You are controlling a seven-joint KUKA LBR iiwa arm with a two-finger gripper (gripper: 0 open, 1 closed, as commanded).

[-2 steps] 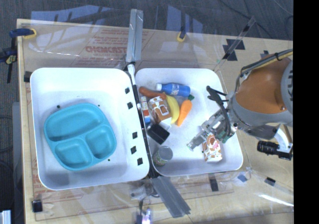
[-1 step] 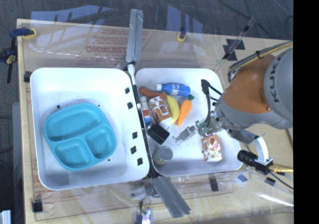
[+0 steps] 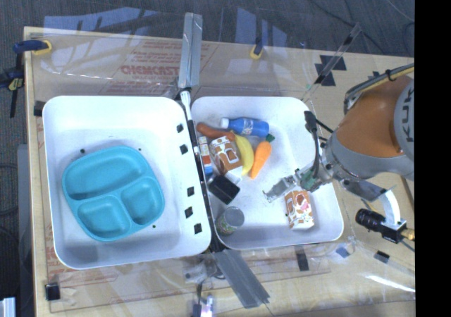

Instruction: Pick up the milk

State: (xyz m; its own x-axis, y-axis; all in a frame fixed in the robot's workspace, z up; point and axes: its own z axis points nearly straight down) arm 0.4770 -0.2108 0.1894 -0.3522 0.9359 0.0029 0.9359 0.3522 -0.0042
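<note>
Nearest the lens, the arm (image 3: 373, 132) fills the right of the frame, its orange band above the wrist, and reaches down into the right bin (image 3: 211, 227). Its gripper (image 3: 282, 187) sits low in the bin's middle right, beside the upper left corner of the milk carton (image 3: 299, 209), which lies on its side near the bin's lower right corner. Whether the pincer is released or clenched I cannot tell; the carton does not sit between its tips.

Toward the bin's left lie a blue bottle (image 3: 246, 126), a banana (image 3: 244, 154), a carrot (image 3: 260, 158), a second carton (image 3: 223, 153), a black block (image 3: 223, 188) and a small can (image 3: 230, 219). A blue tray (image 3: 113, 192) rests in the left bin (image 3: 56, 115).

To do this well, I judge the gripper should shift toward lower right, centre over the carton's narrow width, then descend and close.
</note>
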